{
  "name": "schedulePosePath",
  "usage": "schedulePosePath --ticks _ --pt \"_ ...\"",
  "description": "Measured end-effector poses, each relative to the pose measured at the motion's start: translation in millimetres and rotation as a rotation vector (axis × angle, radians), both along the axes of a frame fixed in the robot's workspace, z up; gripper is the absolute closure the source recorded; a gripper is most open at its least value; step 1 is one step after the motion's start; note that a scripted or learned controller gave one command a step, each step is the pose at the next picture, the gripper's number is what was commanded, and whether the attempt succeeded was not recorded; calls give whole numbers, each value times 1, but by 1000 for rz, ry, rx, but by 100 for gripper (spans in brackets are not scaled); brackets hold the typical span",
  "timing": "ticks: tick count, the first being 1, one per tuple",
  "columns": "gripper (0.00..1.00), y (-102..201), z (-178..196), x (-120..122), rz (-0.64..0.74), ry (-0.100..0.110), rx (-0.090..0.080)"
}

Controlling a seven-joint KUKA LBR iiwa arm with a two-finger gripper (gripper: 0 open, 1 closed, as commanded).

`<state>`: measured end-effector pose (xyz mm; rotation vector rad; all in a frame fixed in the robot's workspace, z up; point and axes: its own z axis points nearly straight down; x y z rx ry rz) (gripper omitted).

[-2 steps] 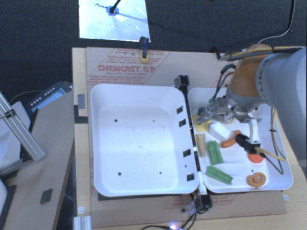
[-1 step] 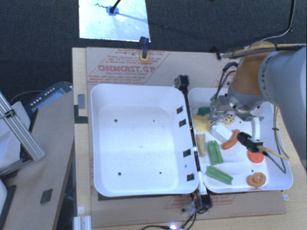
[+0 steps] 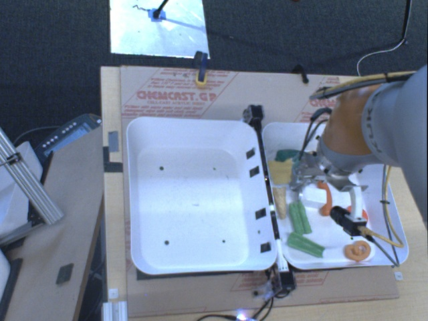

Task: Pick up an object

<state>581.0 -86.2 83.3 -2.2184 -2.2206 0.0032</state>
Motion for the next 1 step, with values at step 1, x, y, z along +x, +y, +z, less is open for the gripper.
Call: schedulePosePath --ticks 1 --pt "100 3 2 36 4 -8 -1"
